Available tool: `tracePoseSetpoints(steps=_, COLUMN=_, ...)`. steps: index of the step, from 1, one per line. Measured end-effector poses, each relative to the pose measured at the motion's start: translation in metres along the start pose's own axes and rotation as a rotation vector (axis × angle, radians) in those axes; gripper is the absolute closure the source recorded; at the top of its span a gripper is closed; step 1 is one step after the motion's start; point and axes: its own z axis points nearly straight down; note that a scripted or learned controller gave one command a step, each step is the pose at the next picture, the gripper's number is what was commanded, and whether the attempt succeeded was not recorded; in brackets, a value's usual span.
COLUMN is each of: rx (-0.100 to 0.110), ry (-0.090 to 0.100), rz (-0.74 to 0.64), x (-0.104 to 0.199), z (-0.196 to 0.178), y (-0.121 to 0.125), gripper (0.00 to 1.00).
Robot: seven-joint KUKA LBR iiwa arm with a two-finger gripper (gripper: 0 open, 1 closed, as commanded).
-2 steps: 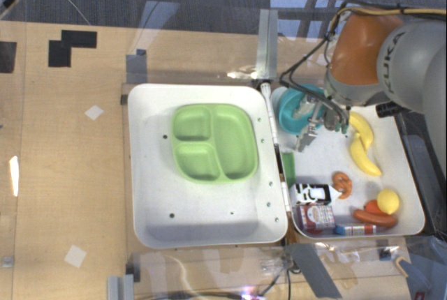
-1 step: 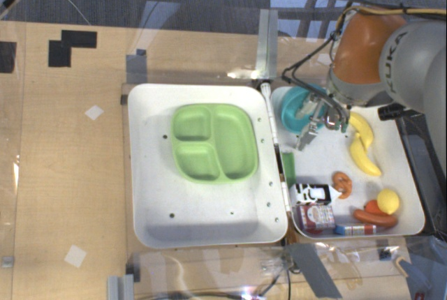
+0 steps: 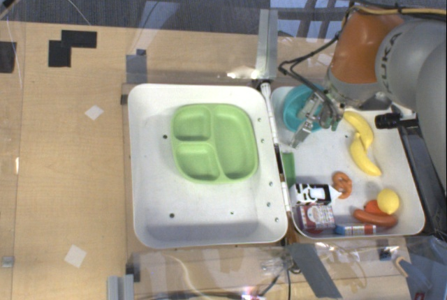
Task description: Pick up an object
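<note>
— What lies nearest the camera?
— A hot dog (image 3: 374,216) and lemon (image 3: 388,201), below the gripper (image 3: 312,123).
— And the banana (image 3: 363,142)?
— Just right of it.
— The claw?
— Parted, gripping nothing, over a teal bowl (image 3: 296,107).

Teal bowl (image 3: 296,107) at right bin's far-left corner, partly under the claw (image 3: 307,125).

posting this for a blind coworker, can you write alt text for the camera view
A grey robot arm's gripper hangs over a teal bowl in the right white bin, which also holds a yellow banana and other toy food. The left white bin holds a green divided plastic plate.
</note>
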Motion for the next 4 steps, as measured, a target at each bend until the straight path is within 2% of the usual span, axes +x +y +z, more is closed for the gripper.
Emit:
tracePoseSetpoints(steps=1, rx=-0.010, ry=-0.021, rz=0.342, x=0.009, z=0.000, y=0.005, gripper=0.00)
tracePoseSetpoints(steps=2, rx=-0.013, ry=-0.028, rz=0.427, x=0.027, z=0.000, y=-0.014, gripper=0.00)
tracePoseSetpoints(steps=3, rx=-0.009, ry=-0.019, rz=0.553, x=0.001, z=0.000, y=0.000, gripper=0.00)
tracePoseSetpoints(steps=4, rx=-0.001, ry=0.000, rz=0.692, x=-0.006, z=0.001, y=0.006, gripper=0.00)
